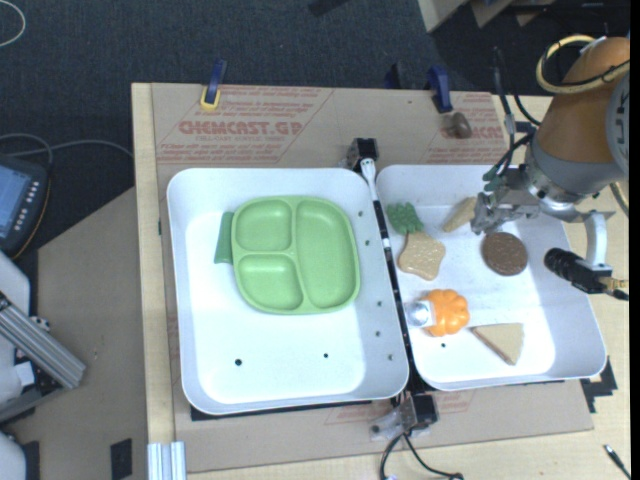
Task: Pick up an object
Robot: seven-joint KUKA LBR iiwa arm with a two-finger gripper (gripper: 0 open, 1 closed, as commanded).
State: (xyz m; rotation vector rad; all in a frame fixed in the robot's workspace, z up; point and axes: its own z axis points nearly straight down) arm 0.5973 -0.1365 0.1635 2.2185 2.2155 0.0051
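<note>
— so where's the arm right now?

— reaching in from the right, over the back of the right bin. the gripper hangs low there, just beside a brown round disc and near a small tan piece by the back wall.

— is it holding anything?

— can't tell from where i stand. the tips are too dark and bunched up to read as parted or closed, and i see nothing clearly between them.

— what else is in that bin?

— a green leafy bit by the divider, a beige toast-shaped slice just below it, an orange pumpkin-like thing further forward, touching something small and silvery on its left, and a tan wedge near the front edge. all lying loose on the white floor.

— and the left bin?

— a light green divided plate, three compartments, sits toward the back with a darker green flat piece poking out under its left edge.
</note>
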